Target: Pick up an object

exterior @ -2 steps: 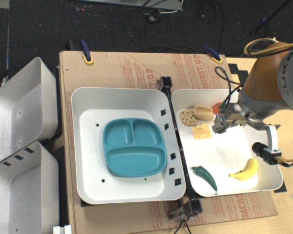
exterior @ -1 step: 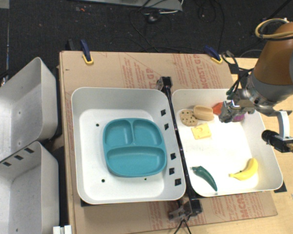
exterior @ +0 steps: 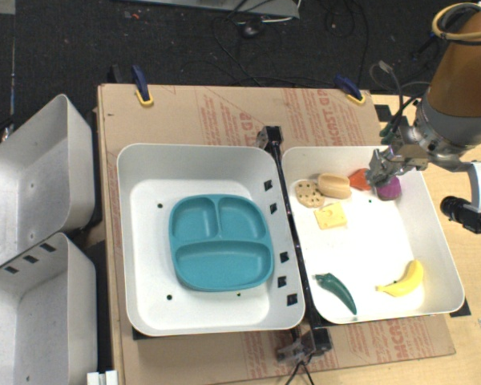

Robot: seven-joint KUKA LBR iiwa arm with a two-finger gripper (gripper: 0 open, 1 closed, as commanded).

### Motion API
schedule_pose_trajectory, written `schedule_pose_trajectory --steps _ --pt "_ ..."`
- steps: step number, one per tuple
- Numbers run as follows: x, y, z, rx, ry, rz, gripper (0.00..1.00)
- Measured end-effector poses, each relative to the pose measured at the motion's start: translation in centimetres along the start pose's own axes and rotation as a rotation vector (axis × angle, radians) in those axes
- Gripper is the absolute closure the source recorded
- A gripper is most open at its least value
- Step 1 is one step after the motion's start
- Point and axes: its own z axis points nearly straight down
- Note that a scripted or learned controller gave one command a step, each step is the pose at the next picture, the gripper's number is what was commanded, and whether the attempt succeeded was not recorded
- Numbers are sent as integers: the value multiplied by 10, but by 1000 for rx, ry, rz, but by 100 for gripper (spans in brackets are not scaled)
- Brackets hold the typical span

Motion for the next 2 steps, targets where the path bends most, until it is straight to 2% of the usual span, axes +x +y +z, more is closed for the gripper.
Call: schedule_pose_trajectory --steps 2 --pt "101 2 22 7 2 -2 100"
